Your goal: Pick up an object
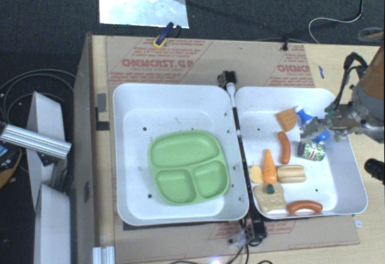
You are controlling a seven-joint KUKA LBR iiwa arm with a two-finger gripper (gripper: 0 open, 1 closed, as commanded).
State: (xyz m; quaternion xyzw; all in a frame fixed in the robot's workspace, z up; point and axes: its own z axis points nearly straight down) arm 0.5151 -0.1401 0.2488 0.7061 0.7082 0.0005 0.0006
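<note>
Two white bins side by side on the table. The left bin has just one thing in it, a green divided plate with three compartments, sitting toward the near right part. The right bin is where all the small stuff is, and I count eight pieces or so: one orange wedge at the far end, two sausages (one upright-ish in the middle, one lying at the near edge), one carrot, one bread roll, one small yellow piece, one slice of toast in the near left corner, one green can and a blue thing. The tool hangs over the far right part of that bin, right above the can, and honestly I can't tell if it's apart or together.
</note>
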